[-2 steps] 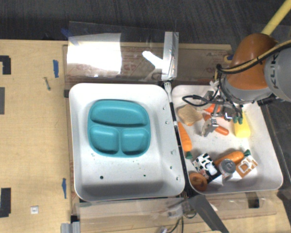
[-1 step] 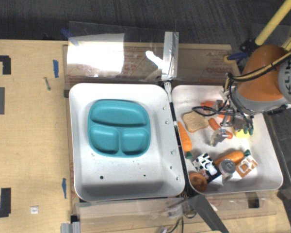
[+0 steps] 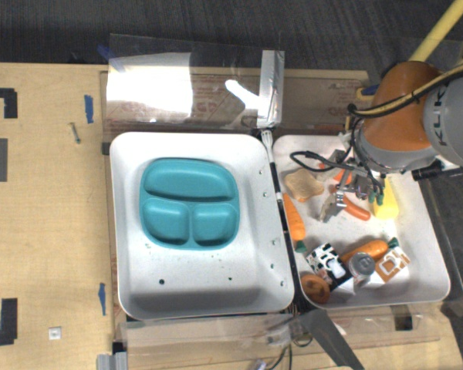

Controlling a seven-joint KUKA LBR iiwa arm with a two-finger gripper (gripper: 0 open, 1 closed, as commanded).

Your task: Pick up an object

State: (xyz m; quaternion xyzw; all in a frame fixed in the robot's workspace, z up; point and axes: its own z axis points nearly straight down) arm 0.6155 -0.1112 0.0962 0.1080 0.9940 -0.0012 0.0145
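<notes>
My gripper (image 3: 337, 204) hangs low over the upper middle of the right bin (image 3: 424, 245), below the grey arm with its orange band (image 3: 401, 106). Just right of it lies a small orange-red piece (image 3: 359, 213), and a yellow piece (image 3: 386, 204) lies beyond that. A tan bread-like piece (image 3: 304, 185) sits to the gripper's left. A carrot (image 3: 294, 217) lies along the bin's left wall. At the front are a black-and-white cow toy (image 3: 325, 262), a brown ball (image 3: 315, 286), a grey-topped can (image 3: 362, 265), an orange piece (image 3: 368, 248) and an orange-and-white box (image 3: 392, 264).
The left bin (image 3: 131, 268) holds a teal divided plate (image 3: 190, 202). A clear plastic sheet (image 3: 185, 91) and a taped post (image 3: 270, 87) stand behind the bins. Black cables (image 3: 312, 160) trail from the wrist into the right bin.
</notes>
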